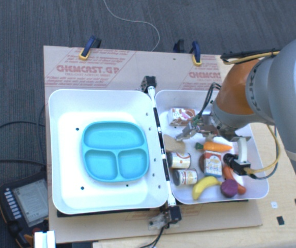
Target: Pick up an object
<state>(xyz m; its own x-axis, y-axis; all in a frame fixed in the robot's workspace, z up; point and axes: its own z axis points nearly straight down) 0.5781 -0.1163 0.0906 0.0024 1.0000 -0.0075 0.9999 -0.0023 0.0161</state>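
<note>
Left bin [65, 138]: blue divided plate [115, 151] in the middle. Right bin [261, 187]: gripper [191, 130] low near the left wall, just below a snack packet [181, 115]; finger state — cannot tell. Two small cans [181, 160], banana [205, 186], carrot [217, 146], purple plum [229, 188] toward the near edge.

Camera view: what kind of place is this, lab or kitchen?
Probably a robotics lab test bench. Two shallow white bins sit on a clamped board with blue-and-yellow clamps, a grey-and-orange robot arm reaches over toy food like a yellow plastic banana, and cables trail across grey carpet.
</note>
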